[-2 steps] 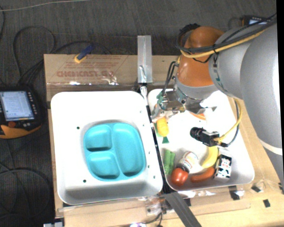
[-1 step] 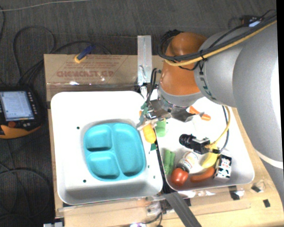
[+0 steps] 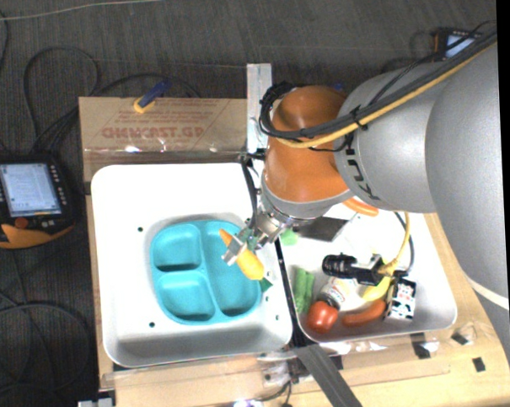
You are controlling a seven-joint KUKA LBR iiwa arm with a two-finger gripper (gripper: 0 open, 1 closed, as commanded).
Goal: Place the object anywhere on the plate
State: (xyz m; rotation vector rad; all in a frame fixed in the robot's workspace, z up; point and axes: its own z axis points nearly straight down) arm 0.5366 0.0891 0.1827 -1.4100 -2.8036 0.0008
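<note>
A blue plate (image 3: 187,281) with three compartments lies in the left white bin (image 3: 120,213). My gripper (image 3: 240,248) hangs over the plate's right edge, above its long right compartment. It is shut on a small yellow object (image 3: 252,265) that sticks out toward the lower right of the fingers. A small orange piece (image 3: 227,237) shows at the upper left of the fingers. The grey arm with its orange band (image 3: 308,154) covers the strip between the two bins.
The right bin (image 3: 437,313) holds a red tomato (image 3: 321,316), a green piece (image 3: 302,285), a reddish sausage shape (image 3: 363,317), a yellow banana shape (image 3: 374,291) and a small white and black block (image 3: 401,299). A cardboard sheet (image 3: 163,126) lies behind the left bin.
</note>
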